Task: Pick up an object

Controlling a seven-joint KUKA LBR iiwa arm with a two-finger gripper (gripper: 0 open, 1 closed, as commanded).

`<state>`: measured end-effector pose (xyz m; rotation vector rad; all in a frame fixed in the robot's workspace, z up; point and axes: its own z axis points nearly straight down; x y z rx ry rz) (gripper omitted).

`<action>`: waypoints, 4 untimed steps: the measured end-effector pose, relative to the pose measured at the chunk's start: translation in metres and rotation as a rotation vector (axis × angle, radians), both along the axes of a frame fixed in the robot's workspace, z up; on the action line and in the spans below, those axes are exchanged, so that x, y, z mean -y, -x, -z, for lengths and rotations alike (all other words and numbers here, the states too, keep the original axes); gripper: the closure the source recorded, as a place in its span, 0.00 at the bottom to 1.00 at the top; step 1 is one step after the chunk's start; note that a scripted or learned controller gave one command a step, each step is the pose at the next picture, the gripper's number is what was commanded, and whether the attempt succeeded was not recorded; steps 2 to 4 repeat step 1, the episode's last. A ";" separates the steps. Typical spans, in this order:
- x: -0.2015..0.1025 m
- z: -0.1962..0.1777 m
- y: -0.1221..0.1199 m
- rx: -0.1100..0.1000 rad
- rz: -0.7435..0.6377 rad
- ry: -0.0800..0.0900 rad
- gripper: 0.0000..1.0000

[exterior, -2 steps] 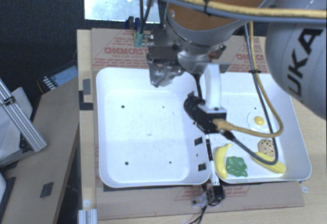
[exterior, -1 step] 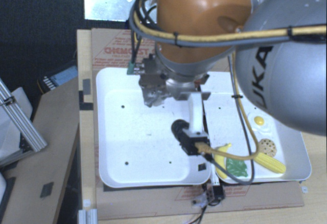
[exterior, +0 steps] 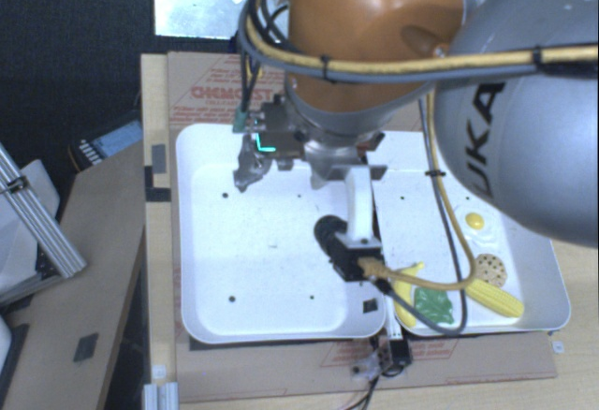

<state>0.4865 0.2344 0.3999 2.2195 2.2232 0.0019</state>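
The likeliest thing to pick is the yellow plastic corn cob (exterior: 498, 300), which lies slantwise near the front edge of the right-hand shallow white bin (exterior: 560, 310). Just to the left of the cob sits a small green leafy toy (exterior: 433, 306). Just behind the cob is a round brown biscuit-like disc (exterior: 488, 269), and further behind it a white fried-egg toy with a yellow yolk (exterior: 476, 223). All four lie close together but look apart from one another.

The end effector (exterior: 247, 176) hangs well to the left of the cob and further back, low over the left-hand white bin (exterior: 271, 249). From this angle I cannot tell whether it is released or clenched, and nothing shows in its grasp. The grey arm with the orange band (exterior: 374, 15) looms over the middle of the surface (exterior: 215, 85).

To do this step well, I judge the arm should first rise clear of the wall between the bins and then cross to the cob. It should approach from above with the grasp set across the cob's narrow width, not along its length. It also needs to keep off the green toy, so a descent a little towards the cob's right end seems safer. The cob is smooth and rounded and may roll or squirt out, so a centred grasp matters.
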 end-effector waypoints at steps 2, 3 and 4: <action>0.000 -0.063 -0.035 0.008 0.002 -0.003 0.00; 0.000 -0.063 -0.035 0.008 0.002 -0.003 0.00; 0.000 -0.063 -0.035 0.008 0.002 -0.003 0.00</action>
